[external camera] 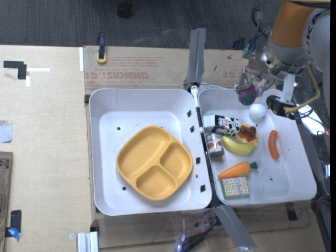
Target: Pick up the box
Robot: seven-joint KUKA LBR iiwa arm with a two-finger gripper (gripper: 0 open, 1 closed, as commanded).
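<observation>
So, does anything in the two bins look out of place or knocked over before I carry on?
One thing: the gripper at the right bin's far rim seems to have a purple item at its tip, not the box, which lies flat near the front edge. The yellow plate sits skewed in the left bin. Nothing spilled.

Arm: broad orange band, smooth and rounded, above the wrist; pale grey casing beside and below it. Wrist section darker grey metal, blocky, with small fittings. Thin cables: a yellowish one loops off the wrist's right side; darker leads trail on its left. End effector: grey-silver metal parts, angular, detail too small to tell. White bracket-like piece hangs beside it, with a black rounded part just below.
</observation>
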